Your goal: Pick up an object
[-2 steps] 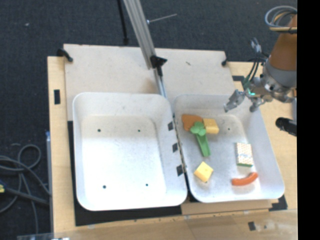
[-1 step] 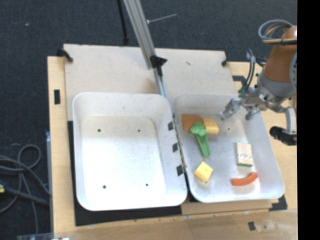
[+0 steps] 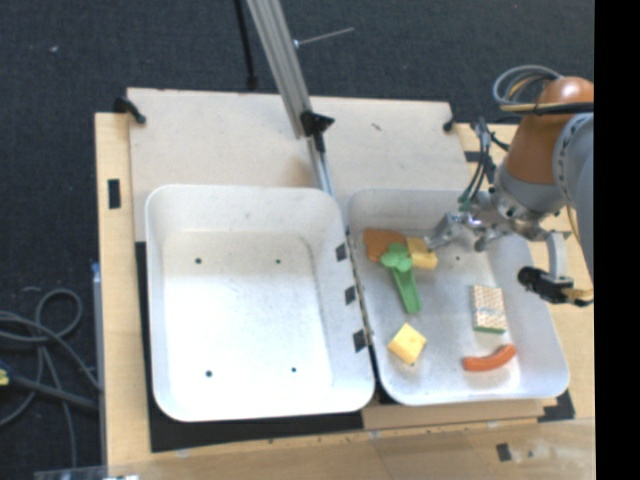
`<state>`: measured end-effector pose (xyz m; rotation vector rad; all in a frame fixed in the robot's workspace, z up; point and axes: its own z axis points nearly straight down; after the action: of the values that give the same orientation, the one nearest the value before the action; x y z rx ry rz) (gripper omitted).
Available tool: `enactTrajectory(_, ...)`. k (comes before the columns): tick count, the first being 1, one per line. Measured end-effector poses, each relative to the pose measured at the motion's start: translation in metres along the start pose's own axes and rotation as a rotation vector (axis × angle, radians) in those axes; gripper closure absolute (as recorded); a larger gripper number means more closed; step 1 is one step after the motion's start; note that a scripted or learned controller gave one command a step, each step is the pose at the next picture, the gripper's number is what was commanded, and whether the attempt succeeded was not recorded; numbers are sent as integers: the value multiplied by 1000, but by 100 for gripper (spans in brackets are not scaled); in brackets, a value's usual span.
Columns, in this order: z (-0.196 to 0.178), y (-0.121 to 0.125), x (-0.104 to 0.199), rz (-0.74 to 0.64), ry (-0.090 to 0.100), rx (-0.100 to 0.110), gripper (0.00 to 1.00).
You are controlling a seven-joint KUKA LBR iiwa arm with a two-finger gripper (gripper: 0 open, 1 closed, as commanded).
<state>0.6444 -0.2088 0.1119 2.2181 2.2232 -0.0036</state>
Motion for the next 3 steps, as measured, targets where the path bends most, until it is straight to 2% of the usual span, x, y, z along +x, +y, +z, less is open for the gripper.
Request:
enactTrajectory(1, 5, 4, -2, -1, -4, -13, 0)
enactTrajectory(2, -7, 5, -3, -4, -6, -17, 100)
enactTrajectory(3, -52, 8, -4, -3, 0, -8, 100)
